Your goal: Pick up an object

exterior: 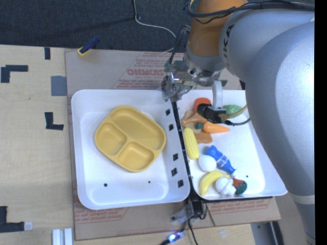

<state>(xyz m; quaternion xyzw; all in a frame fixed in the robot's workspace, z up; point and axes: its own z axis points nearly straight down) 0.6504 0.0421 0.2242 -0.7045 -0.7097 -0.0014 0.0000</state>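
Grey arm (286,86) looms at right; gripper (174,89), opening not discernible, hangs above the shared rim (179,154); corn cob (190,143) lies nearward of it in the right bin (258,157), long axis parallel to that rim.

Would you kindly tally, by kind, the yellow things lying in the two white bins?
Divided tray: 1
Corn cob: 1
Banana: 1
Total: 3
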